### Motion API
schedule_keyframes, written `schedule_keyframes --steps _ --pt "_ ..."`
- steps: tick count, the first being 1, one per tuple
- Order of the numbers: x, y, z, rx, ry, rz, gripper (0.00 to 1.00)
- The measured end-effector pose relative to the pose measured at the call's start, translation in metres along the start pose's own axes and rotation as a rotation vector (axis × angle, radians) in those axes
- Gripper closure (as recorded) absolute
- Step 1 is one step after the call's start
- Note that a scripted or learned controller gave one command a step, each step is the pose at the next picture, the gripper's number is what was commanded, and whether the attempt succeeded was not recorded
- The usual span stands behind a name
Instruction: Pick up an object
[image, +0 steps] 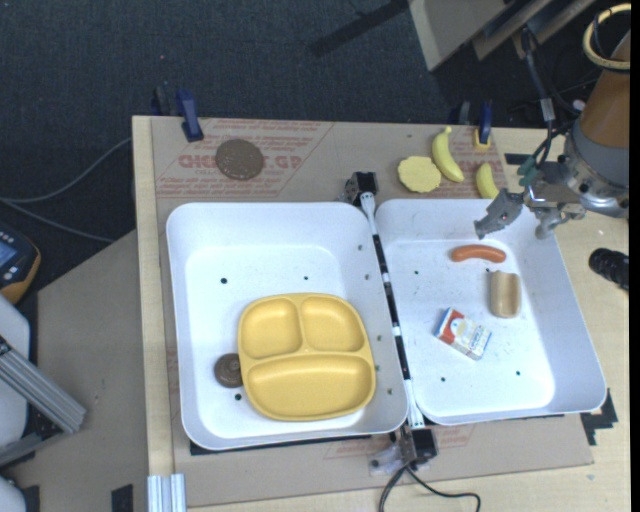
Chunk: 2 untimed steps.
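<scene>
The right bin (560, 340) holds a red sausage (478, 254), a tan bun (504, 294) and a small red, white and blue carton (462, 333). My gripper (522, 218) hangs over the far right corner of this bin, just above and behind the sausage. Its fingers (495, 215) are spread open with nothing between them. In the left bin (200, 260) lie a yellow divided plate (305, 355) and a brown cookie (229, 370) touching the plate's left edge.
Behind the bins, on the board, lie a brown disc (238, 158), a yellow round piece (420, 174) and two toy bananas (447, 155) (486, 180). A black clamp (360, 186) sits where the bins meet. Blue clips hold the board's far edge.
</scene>
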<state>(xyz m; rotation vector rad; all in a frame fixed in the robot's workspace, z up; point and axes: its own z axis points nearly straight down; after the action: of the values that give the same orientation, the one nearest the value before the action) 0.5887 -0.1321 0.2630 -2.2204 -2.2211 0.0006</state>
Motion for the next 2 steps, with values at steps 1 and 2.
schedule_keyframes --steps 1,2 --pt "0.024 -0.010 0.176 0.013 0.004 -0.001 0.00" --pt "0.034 -0.047 0.180 0.006 0.002 0.002 0.00"
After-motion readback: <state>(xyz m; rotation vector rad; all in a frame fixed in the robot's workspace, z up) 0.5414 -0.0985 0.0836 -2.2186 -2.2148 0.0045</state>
